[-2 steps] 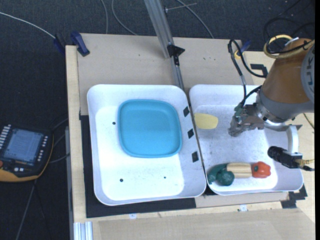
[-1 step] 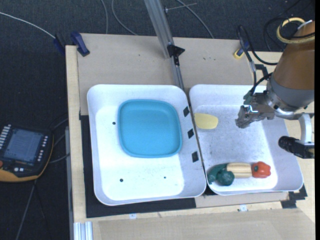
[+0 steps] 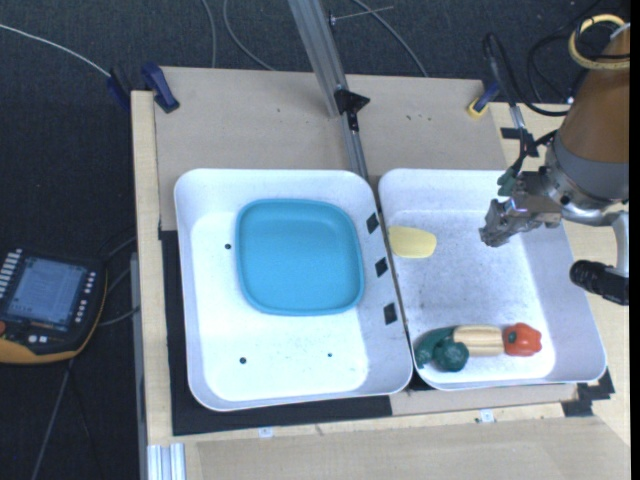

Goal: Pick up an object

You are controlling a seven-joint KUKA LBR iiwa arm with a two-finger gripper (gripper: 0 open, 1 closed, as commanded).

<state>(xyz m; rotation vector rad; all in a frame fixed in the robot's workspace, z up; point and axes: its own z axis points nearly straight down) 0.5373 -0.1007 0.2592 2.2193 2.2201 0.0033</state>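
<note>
In the right bin [image 3: 560, 268] a pale yellow piece [image 3: 412, 242] lies near the left wall. Along the front wall lie a dark green object [image 3: 441, 352], a tan cylinder [image 3: 478, 341] and a red object [image 3: 521, 340], touching in a row. My gripper [image 3: 497, 230] hangs over the upper right part of this bin, well apart from all of them, with nothing visible between its fingers.
The left bin [image 3: 200, 268] holds a square blue plate [image 3: 299, 256]. A metal post [image 3: 318, 38] rises behind the bins, between them. Clamps sit at the bench's back corners, and a handheld pendant [image 3: 45, 298] lies on the floor to the left.
</note>
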